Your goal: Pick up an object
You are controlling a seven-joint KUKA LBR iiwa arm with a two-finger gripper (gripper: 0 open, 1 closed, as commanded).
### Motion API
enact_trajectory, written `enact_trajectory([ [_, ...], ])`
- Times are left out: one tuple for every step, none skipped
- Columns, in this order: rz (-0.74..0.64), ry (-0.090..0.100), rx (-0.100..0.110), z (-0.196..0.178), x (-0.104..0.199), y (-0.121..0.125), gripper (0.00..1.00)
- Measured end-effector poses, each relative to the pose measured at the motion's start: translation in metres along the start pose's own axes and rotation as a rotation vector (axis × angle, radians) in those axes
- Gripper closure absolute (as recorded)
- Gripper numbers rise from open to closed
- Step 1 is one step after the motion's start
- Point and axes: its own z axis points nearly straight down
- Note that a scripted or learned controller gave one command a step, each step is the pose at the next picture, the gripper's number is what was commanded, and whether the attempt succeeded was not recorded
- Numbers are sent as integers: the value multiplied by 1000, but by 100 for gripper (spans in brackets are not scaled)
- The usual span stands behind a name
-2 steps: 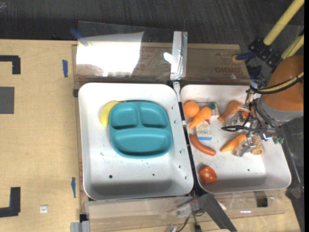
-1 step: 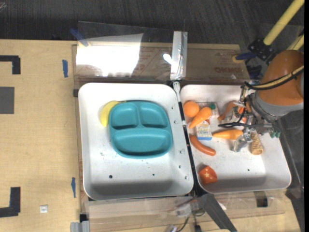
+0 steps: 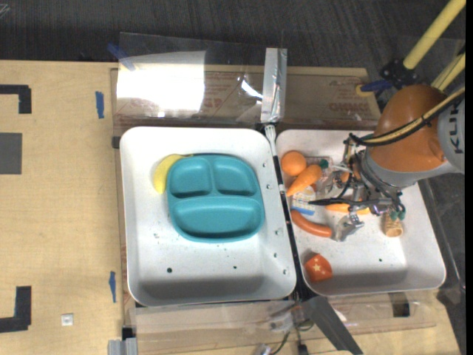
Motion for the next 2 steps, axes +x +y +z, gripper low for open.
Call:
enact_trajectory([
  [60,-1,2,-1,13,13,0],
  [59,-14,5,-14,9,13,100],
])
